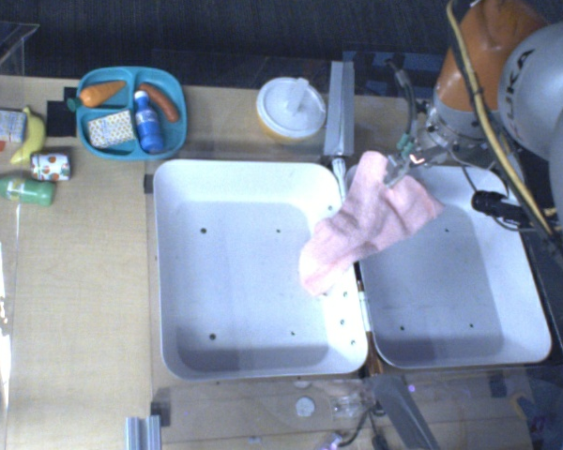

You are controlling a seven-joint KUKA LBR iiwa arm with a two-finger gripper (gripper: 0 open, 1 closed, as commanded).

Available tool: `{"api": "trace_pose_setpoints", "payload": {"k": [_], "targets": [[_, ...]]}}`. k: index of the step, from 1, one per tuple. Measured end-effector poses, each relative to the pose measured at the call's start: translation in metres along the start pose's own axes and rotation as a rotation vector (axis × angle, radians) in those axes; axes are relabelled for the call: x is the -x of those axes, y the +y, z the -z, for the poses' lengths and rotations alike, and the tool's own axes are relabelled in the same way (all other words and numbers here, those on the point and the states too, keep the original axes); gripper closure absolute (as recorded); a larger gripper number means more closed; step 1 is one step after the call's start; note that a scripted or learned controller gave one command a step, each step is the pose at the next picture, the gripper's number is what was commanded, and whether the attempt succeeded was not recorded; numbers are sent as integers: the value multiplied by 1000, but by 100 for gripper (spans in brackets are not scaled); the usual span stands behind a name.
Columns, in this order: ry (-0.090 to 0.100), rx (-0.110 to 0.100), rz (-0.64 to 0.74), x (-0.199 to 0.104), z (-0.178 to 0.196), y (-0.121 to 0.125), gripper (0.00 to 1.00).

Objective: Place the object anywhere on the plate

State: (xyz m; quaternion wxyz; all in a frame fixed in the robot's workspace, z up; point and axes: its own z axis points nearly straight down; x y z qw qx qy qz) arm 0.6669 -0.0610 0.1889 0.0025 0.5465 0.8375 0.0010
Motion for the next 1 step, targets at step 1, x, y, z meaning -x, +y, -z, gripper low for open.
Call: {"api": "trace_pose_setpoints", "payload": {"k": [1], "targets": [[0,1,9,-1,37,3,100]]}}
